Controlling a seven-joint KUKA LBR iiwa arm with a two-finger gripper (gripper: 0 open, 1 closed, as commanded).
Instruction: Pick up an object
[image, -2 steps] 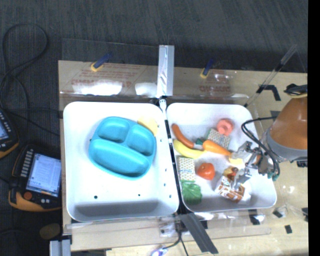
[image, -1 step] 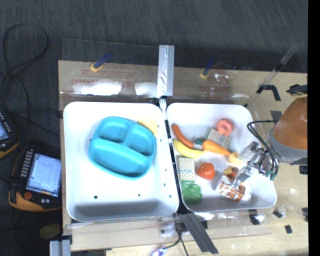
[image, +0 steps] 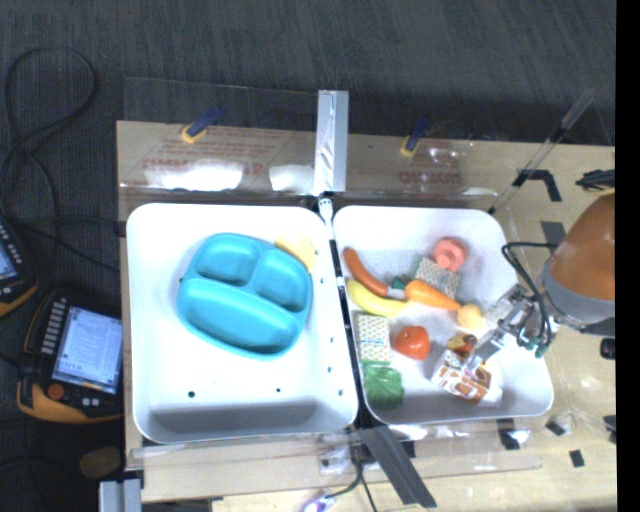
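The right bin (image: 500, 232) holds several toy foods. Among them are a pink round piece (image: 450, 252), an orange carrot (image: 432, 294), a banana (image: 368, 298), a red tomato (image: 411, 342) and a green piece (image: 382, 384). A red-and-white packet (image: 463, 380) lies at the front right, with a small brown item (image: 460, 346) just above it. My gripper (image: 497, 335) reaches in over the bin's right side, low above the brown item and the packet. A small yellow ball (image: 470, 316) sits just to its left. Nothing shows clearly in its grasp.
The left bin (image: 140, 330) bears a blue sectioned plate (image: 245, 292) with a yellow piece (image: 296, 250) at its far right corner. A long red-orange pepper (image: 360, 268) and a patterned packet (image: 372, 338) lie by the divider. A handheld pendant (image: 70, 355) sits left of the bench.
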